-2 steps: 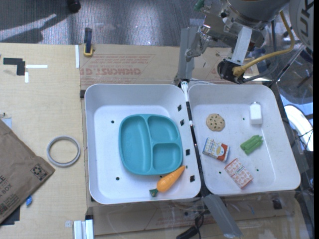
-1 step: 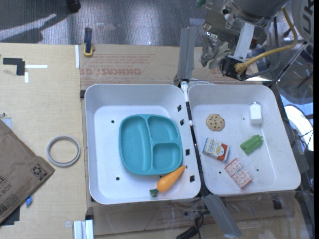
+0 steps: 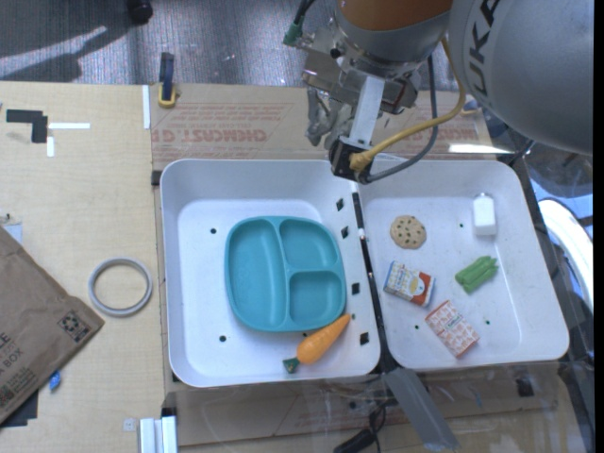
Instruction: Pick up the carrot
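Camera view, left to right — saw a grey ring [image 3: 120,285] on the bench, outside the bins. Found a teal divided plate [image 3: 285,274] in the left bin [image 3: 189,206], with the carrot [image 3: 321,340] against its near right corner, leafy end toward the front wall. Spotted the gripper [image 3: 321,130] over the back rim, well apart from the carrot — could not tell its grip. Noted a cookie [image 3: 408,231], small carton [image 3: 410,283] and green piece [image 3: 477,274] in the right bin [image 3: 528,253].

Glossy teal plastic plate [image 3: 247,270], matt carrot [image 3: 322,339]
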### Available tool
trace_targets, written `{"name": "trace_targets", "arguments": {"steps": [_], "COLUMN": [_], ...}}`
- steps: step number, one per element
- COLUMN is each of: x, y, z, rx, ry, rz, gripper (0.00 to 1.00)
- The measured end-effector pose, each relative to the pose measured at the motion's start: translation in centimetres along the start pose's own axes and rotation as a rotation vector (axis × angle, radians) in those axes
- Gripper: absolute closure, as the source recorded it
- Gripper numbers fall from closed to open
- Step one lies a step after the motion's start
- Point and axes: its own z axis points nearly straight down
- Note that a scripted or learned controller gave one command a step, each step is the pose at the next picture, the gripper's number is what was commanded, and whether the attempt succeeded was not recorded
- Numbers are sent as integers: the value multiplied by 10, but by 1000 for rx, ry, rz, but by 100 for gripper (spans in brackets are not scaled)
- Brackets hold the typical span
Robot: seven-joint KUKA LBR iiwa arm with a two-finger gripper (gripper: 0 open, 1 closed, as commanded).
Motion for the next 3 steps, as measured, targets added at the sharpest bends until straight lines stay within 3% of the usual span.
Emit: {"name": "trace_targets", "arguments": {"steps": [1, 2, 3], "x": [-168, -128, -96], "y": [10, -65, -83], "z": [-40, 69, -19], "rx": [-2, -1, -3], "ry": [2, 1, 2], "rz": [-84, -39, -217], "gripper": [100, 100, 100]}}
